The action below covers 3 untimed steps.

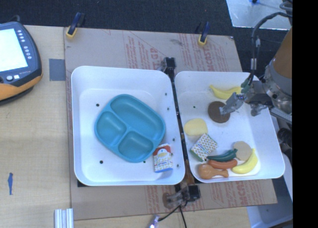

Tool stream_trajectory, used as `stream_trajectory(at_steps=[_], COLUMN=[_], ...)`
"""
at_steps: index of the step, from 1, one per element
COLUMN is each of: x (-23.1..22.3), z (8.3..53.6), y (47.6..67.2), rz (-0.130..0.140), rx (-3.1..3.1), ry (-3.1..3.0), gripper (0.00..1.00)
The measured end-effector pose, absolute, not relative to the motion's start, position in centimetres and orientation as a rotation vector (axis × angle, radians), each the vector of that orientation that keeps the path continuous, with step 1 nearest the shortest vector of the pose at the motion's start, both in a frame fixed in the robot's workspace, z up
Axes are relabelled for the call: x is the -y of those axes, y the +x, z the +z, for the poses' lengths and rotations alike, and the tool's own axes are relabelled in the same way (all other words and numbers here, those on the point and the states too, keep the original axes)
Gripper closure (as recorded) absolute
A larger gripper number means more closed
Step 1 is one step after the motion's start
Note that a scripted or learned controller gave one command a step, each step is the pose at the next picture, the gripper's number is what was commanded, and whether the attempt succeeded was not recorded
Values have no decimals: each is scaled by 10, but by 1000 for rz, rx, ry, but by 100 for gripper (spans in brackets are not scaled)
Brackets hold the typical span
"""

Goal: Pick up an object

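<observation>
Two-finger grey gripper (242, 101) over right white bin (263, 145), jaws spread, nothing between them. Round brown disc (217, 113) sits just left of its lower finger; yellow banana-shaped toy (223, 92) just above the disc.

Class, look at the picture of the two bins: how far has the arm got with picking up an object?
Done: the gripper has reached the right bin, beside the brown disc and banana. In hand: nothing visibly between the jaws. Left: close on an object and lift it; every item lies in a bin, including the blue tray on the left.
</observation>
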<state>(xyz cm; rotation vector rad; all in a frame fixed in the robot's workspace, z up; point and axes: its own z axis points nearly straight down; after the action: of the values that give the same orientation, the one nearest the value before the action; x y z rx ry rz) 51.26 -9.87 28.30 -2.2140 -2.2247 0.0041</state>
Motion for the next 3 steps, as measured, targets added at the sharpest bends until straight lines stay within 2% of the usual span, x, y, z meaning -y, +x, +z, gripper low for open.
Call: stream_trajectory(at_steps=[1, 2, 3], x=[132, 124, 137], z=[149, 93, 94], y=[571, 596, 646], rz=[10, 5, 0], rx=[2224, 2229, 2228], ry=[-2211, -2215, -2217], gripper=[0, 0, 0])
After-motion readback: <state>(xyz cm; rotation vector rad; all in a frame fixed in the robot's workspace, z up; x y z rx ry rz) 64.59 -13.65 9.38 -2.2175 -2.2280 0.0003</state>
